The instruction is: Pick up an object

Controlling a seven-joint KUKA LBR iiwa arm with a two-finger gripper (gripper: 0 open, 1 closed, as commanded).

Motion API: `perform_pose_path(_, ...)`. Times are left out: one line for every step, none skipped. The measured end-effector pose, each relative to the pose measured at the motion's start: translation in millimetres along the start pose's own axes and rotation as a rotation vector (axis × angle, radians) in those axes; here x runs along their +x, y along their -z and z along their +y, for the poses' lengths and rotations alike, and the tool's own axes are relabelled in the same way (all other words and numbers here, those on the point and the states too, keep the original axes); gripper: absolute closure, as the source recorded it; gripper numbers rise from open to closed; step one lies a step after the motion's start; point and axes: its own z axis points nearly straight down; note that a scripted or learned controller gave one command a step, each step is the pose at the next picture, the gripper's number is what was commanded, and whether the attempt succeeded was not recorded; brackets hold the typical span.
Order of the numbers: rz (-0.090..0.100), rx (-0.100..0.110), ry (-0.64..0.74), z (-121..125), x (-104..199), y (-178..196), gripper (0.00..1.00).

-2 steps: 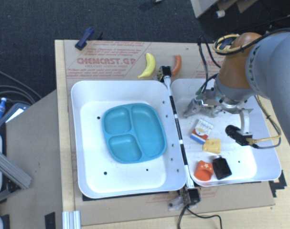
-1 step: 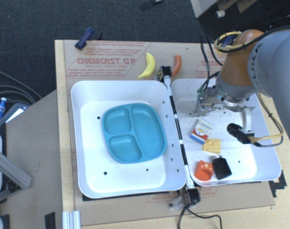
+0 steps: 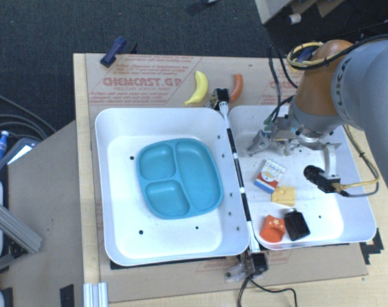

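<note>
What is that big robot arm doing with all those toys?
The robot arm is reaching into the right bin, and its gripper hangs near the back of it. It is meant to pick something up, but nothing shows between its fingers. In that bin lie a small red, white and blue box, a yellow block, an orange toy and a black block. The left bin holds a blue divided plate. A toy banana sits behind the bins.
</note>
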Motion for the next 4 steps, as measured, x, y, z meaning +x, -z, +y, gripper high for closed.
perform_pose_path(-0.002, -0.002, 0.001, 45.9, -0.5, -9.6, 0.0)
perform_pose_path(-0.002, -0.003, 0.001, 47.8, 2.3, -9.7, 0.0)
perform_pose_path(-0.001, 0.001, -0.001, 2.7, 1.6, -10.1, 0.0)
perform_pose_path(0.0, 0.0, -0.001, 3.1, 1.7, 0.0, 1.0)
